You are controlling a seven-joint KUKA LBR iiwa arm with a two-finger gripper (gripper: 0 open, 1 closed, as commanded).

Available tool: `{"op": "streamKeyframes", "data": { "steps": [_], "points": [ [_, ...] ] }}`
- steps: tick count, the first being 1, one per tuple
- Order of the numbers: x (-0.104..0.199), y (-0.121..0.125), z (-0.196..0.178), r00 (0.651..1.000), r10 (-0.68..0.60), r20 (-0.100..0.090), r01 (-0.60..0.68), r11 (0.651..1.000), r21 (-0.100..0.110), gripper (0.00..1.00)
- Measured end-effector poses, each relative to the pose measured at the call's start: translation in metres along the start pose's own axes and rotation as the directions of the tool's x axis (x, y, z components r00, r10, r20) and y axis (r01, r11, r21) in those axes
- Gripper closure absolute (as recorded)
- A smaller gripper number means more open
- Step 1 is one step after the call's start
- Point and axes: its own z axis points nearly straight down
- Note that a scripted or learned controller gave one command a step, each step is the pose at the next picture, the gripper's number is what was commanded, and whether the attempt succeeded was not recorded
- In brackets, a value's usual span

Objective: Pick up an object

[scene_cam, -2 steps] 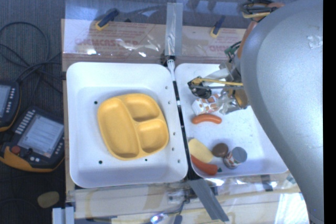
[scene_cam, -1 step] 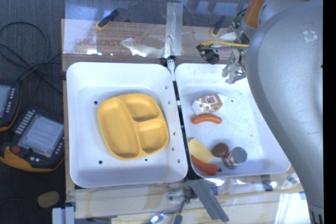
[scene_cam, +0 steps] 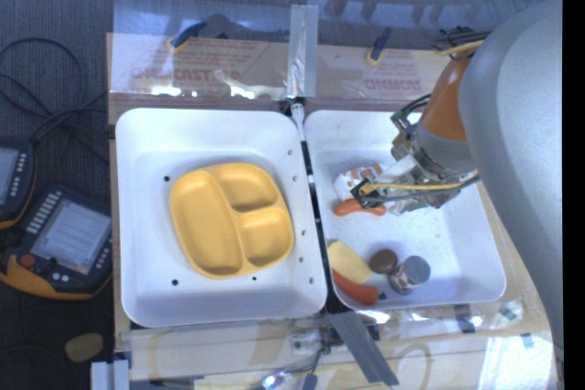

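In the right bin (scene_cam: 466,242), my gripper (scene_cam: 388,194) is low over the left-centre, reached in from the right under the orange-banded wrist. Right at its tip lie a white and orange packet-like thing (scene_cam: 351,181) and a small orange carrot-shaped thing (scene_cam: 352,209); whether either is touched I cannot tell. Toward the front of this bin are a yellow wedge (scene_cam: 347,260), a red piece (scene_cam: 360,292), a brown round thing (scene_cam: 383,262) and a grey can (scene_cam: 414,272).
The left bin (scene_cam: 146,151) holds a yellow divided plate (scene_cam: 233,217). A raised divider edge (scene_cam: 311,196) separates the two bins. The big grey arm body (scene_cam: 530,160) covers the right bin's right side. A pendant (scene_cam: 55,237) and cables lie left of the bench.
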Motion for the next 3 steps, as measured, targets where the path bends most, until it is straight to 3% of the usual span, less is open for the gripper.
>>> {"op": "streamKeyframes", "data": {
  "steps": [1,2,3],
  "points": [
    [0.028,0.043,0.031,0.974,0.226,-0.001,-0.226,0.974,-0.004,1.00],
    [0.056,0.022,0.043,0.974,0.225,-0.002,-0.225,0.974,-0.004,1.00],
    [0.099,0.015,-0.047,1.000,0.017,-0.002,-0.017,1.000,-0.005,1.00]
  ]
}}
